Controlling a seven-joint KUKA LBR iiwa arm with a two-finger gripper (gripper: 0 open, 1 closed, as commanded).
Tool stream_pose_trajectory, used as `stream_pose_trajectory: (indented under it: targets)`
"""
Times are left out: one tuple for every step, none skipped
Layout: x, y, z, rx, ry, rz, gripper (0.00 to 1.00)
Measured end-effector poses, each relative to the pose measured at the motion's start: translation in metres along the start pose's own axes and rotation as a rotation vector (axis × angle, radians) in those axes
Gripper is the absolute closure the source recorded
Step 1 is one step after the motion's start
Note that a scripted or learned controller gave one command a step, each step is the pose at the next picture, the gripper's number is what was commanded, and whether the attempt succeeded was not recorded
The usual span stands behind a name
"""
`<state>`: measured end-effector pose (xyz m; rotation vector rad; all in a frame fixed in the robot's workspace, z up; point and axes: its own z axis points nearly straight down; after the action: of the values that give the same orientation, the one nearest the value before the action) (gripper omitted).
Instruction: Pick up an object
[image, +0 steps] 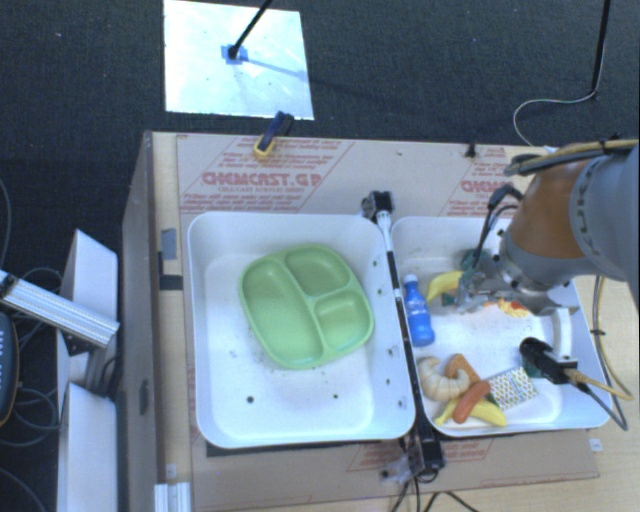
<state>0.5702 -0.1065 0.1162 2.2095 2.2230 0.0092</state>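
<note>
Objects — one blue bottle (417, 314); one green tray (305, 305); two bins.

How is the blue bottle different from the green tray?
The blue bottle lies in the right bin, hard against its left wall; the green tray lies in the left bin. The bottle is small and slim, while the tray is wide and flat. The bottle has a white cap; the tray is one colour, split into three compartments. Both rest on a white bin floor.
</note>
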Motion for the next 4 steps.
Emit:
stream_pose_trajectory:
  targets:
    - [0.0, 0.0, 0.0, 0.0, 0.0, 0.0, 0.0]
    - [0.016, 0.072, 0.032, 0.007, 0.0, 0.002, 0.0]
    - [0.016, 0.073, 0.021, 0.004, -0.002, -0.004, 1.0]
    - [0.014, 0.073, 0.021, 0.005, -0.004, -0.003, 0.0]
